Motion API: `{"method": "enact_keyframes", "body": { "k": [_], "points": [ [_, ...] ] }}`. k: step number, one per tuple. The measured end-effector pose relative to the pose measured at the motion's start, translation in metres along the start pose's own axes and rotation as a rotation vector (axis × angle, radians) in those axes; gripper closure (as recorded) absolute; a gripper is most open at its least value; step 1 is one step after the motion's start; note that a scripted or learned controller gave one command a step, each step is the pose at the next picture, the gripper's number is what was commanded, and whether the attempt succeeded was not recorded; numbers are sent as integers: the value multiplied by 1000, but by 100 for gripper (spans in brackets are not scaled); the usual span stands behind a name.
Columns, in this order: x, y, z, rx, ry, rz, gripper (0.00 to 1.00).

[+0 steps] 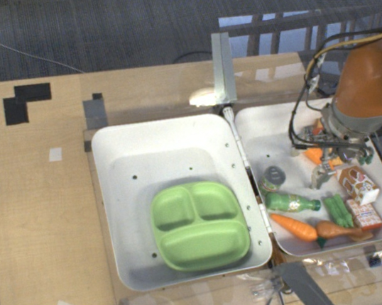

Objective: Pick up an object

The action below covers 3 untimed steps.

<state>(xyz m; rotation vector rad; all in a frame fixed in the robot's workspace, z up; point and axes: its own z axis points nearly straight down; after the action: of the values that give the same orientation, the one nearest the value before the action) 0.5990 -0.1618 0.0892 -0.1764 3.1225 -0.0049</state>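
Grey-orange arm (pixel 368 88) over right bin (pixel 273 128) | gripper (pixel 326 166) low in bin, grip state: cannot tell | orange piece (pixel 313 155) touching gripper's left side | green bottle (pixel 291 202), carrot (pixel 293 226) just below-left | green tray (pixel 199 224) in left bin (pixel 126 151)

Probably robotics lab, bench (pixel 34 209), white bins (pixel 118 167)
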Motion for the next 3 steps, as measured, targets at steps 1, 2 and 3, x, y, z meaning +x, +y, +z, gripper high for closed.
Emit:
{"method": "enact_keyframes", "body": {
  "k": [1, 2, 3],
  "points": [
    [-5, 1, -16, 4, -17, -7, 100],
    [-60, -25, -182, 3, -8, -67, 100],
    [-58, -24, -177, -1, 0, -67, 0]
  ]
}}
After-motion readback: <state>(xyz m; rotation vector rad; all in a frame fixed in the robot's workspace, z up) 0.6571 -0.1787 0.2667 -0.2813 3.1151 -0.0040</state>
